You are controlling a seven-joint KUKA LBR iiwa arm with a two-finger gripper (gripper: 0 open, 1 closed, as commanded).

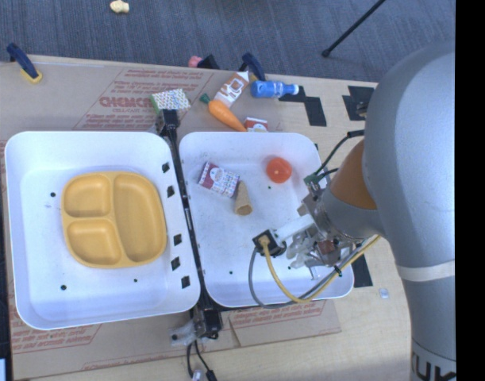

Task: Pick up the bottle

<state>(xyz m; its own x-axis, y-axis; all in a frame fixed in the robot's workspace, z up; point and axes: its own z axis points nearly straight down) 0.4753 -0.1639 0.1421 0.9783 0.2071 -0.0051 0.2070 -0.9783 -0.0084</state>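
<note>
The big grey arm [413,133] is cut off by the top & bottom edges. It hides the right side of the right bin [250,145] & part of the bench. The gripper [312,254] is a jumble of wires & metal, too messy to make out. The blue bottle [272,90] is small, label can't be read. The little red packet [218,179] has print too tiny to read.

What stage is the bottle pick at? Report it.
Nothing is done: the bottle lies on the bench behind the bins. The gripper sits low in the right bin, apart from the bottle and holding nothing visible. Left: reaching the bottle, gripping and lifting it.
</note>
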